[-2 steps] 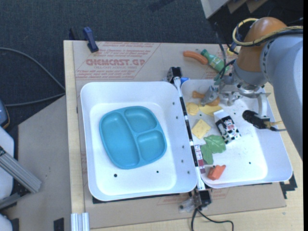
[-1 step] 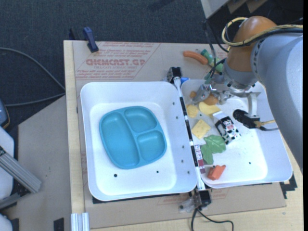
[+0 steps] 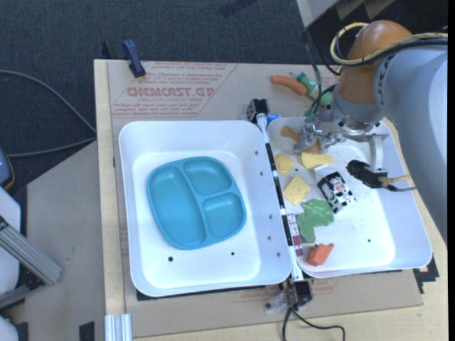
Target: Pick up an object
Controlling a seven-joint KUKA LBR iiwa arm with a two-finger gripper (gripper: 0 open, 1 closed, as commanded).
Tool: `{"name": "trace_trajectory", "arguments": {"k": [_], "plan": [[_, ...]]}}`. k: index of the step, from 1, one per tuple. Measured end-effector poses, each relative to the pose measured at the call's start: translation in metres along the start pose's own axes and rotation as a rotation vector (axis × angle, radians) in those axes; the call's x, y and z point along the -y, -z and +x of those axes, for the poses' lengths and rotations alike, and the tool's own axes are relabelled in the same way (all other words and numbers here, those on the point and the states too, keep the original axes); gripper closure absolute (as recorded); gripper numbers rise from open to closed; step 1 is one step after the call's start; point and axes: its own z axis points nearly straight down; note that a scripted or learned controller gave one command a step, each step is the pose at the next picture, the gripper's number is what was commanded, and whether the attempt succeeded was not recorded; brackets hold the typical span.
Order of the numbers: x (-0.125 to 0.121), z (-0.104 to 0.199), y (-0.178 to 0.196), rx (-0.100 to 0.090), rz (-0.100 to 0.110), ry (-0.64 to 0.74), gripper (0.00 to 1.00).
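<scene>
My gripper (image 3: pixel 313 138) hangs low over the far end of the right bin (image 3: pixel 398 244), reaching in from the right. Just in front of it lies a yellow piece (image 3: pixel 316 160), and a small orange-tan piece (image 3: pixel 289 131) lies to its left. Two more yellow pieces (image 3: pixel 284 163) (image 3: pixel 296 190) sit along the bin's left wall. Nearer the front are a green leafy item (image 3: pixel 313 215), a black-and-white item (image 3: pixel 335 190) and an orange-red item (image 3: pixel 319 253). Nothing is visibly held.
The left bin (image 3: pixel 138 142) holds a blue divided plate (image 3: pixel 196 201). An orange carrot-like item (image 3: pixel 285 82) and a green item (image 3: pixel 310 85) lie on the bench behind the right bin. A blue clip (image 3: pixel 133 57) sits at the bench's far left.
</scene>
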Motion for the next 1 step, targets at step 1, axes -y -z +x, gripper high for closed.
{"name": "trace_trajectory", "arguments": {"k": [1], "plan": [[0.0003,0.0002,0.0095,0.001,0.002,0.002,1.00]]}}
